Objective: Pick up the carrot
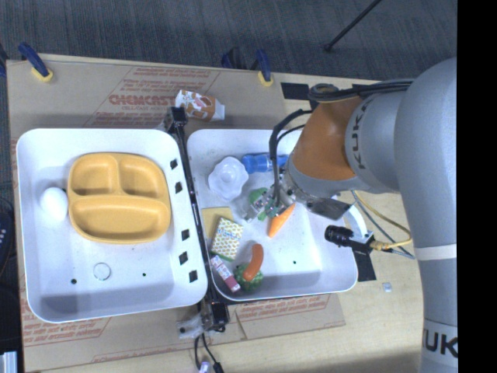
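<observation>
Where the arm reaches in from the right, its wrist hangs over the right bin, and the gripper sits low in the bin's middle. The carrot lies just near-right of the gripper tip, tilted, thick end toward the near side, thin end up against the gripper. Touching or just beside it; cannot tell if it is between the fingers. How far the gripper is spread: cannot tell, wrist blocks it.

Same bin: clear crumpled plastic to the far left, blue item beside it under the arm, checkered packet left of the carrot, red-and-green veg near side, small pink item at the near-left corner.

Left bin: yellow tray with compartments, white egg touching its left edge.

Far of the bins, a small carton lies on the cardboard. Blue clamps at the cardboard's far edge.
</observation>
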`<state>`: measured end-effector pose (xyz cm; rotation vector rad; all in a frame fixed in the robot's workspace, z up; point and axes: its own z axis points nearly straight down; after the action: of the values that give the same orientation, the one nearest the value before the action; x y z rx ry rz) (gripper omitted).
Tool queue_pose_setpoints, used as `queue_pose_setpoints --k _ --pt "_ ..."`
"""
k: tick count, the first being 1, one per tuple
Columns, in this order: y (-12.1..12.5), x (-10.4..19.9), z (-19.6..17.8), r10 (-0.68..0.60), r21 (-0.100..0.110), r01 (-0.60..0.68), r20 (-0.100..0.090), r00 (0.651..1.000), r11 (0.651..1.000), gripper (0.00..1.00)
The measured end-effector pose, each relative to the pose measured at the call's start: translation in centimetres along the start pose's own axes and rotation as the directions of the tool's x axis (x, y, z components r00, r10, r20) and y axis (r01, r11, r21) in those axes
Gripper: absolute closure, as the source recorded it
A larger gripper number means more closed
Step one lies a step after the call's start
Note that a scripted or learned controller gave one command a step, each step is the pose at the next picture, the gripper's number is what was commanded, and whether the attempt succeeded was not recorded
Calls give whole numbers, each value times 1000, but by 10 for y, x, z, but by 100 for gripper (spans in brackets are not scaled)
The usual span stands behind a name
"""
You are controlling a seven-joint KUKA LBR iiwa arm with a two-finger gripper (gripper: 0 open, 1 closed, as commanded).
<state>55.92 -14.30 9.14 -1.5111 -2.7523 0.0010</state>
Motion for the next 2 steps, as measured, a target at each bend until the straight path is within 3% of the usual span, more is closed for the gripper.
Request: queue_pose_setpoints --k 1,2 --pt "46 43 -101 77 -1 -77 1 997 997 100" --pt "46 43 -100 77 0 -77 1 997 997 0"
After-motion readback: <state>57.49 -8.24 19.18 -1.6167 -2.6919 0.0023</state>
